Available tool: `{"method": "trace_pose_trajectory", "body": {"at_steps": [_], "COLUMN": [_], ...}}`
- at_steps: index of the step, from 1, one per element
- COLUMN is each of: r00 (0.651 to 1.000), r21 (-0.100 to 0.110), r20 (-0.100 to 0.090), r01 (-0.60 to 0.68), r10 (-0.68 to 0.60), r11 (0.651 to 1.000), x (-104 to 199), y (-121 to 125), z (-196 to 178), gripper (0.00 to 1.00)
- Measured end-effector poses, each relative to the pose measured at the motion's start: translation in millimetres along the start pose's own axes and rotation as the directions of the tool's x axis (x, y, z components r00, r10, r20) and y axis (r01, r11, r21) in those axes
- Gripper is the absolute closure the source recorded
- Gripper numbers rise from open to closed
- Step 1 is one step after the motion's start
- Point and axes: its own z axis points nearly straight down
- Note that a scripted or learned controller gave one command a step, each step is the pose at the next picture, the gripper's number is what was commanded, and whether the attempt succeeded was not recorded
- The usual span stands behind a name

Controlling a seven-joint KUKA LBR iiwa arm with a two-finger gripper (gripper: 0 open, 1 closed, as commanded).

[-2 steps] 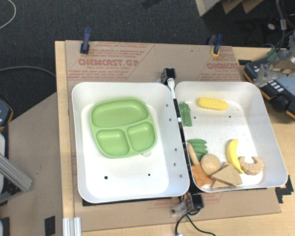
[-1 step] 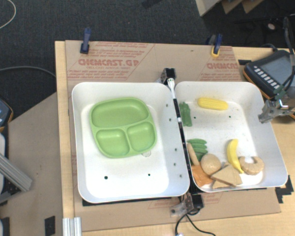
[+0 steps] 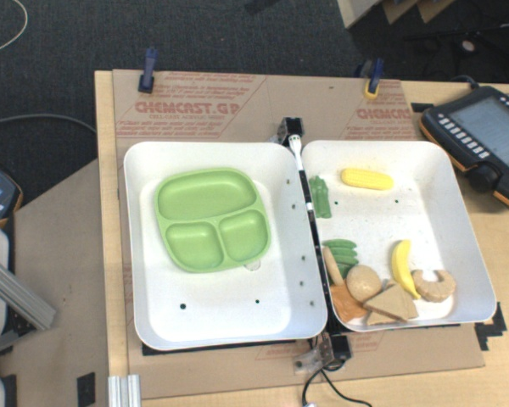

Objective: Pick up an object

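near edge: black clip with a cable hanging off it, right where the two bins meet at the front
gripper: can't tell if it's open or shut from this shot
right bin: this is where all the pickable stuff is, mostly piled in the near corner
near-corner pile: tan wedge leaning on an orange slab, round tan ball touching both, pale donut-ish piece just beside the wedge
banana: small yellow one, lying between the ball and the donut-ish piece, touching that piece
green pods: against the left wall, just behind the ball
green strip: further back along the same wall, on its own
yellow oval: far part of the bin, well apart from the pile
left bin: holds a green divided plate, three compartments, sitting flat toward the far side
far seam: another black clip where the bins meet
bench: cardboard sheet with red print under both bins, blue clamp far left, yellow and blue clamp far right
off to the right: control pendant with a screen
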Motion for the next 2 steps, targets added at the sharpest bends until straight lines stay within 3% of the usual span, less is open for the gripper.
{"method": "trace_pose_trajectory", "body": {"at_steps": [1, 2], "r00": [1.0, 1.0], "r21": [0.029, 0.03], "r20": [-0.01, -0.011], "r01": [-0.006, -0.006], "r10": [0.006, 0.006], "r11": [1.0, 1.0], "x": [-20, -43], "y": [-40, -62], "z": [85, 167], "gripper": [1.0, 1.0]}}
